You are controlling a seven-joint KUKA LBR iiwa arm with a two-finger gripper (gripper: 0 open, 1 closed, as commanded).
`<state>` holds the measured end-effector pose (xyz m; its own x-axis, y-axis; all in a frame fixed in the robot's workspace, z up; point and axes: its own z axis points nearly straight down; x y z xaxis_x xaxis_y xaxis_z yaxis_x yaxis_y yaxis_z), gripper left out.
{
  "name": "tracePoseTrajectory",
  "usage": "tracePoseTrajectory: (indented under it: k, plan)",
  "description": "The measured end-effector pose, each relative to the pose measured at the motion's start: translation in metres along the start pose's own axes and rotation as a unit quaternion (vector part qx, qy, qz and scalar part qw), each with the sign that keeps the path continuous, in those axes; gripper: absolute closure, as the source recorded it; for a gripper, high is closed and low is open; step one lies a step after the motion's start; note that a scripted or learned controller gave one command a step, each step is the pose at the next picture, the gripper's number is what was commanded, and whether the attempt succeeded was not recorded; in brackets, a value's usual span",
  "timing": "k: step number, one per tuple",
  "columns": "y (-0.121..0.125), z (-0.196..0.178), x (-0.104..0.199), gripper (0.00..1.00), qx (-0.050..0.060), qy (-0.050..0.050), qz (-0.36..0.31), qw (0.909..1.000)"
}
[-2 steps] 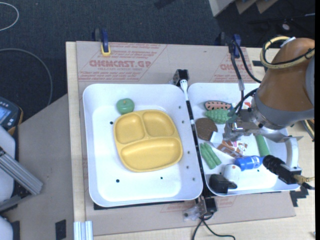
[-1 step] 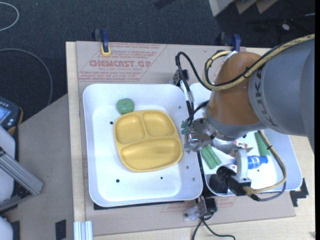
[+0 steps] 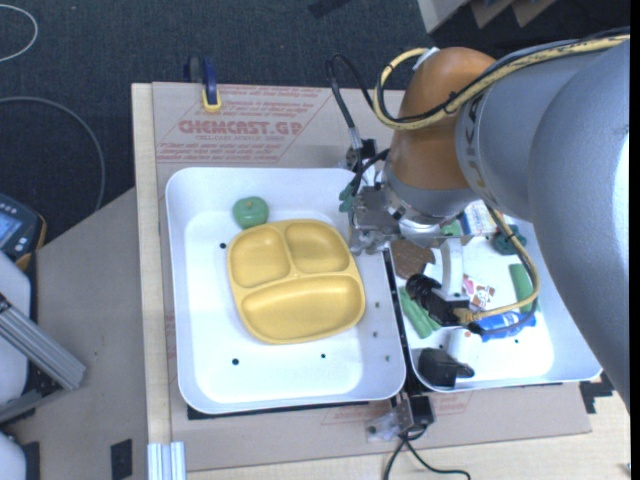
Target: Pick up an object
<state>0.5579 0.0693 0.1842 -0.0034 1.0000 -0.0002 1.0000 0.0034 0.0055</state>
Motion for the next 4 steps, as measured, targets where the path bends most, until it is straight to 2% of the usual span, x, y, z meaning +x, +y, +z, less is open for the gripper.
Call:
tracePoseTrajectory:
  k: [4]
  plan:
    - [-0.001,-0.041,-0.001,1.0,-0.002,-0.001,-0.001,1.0]
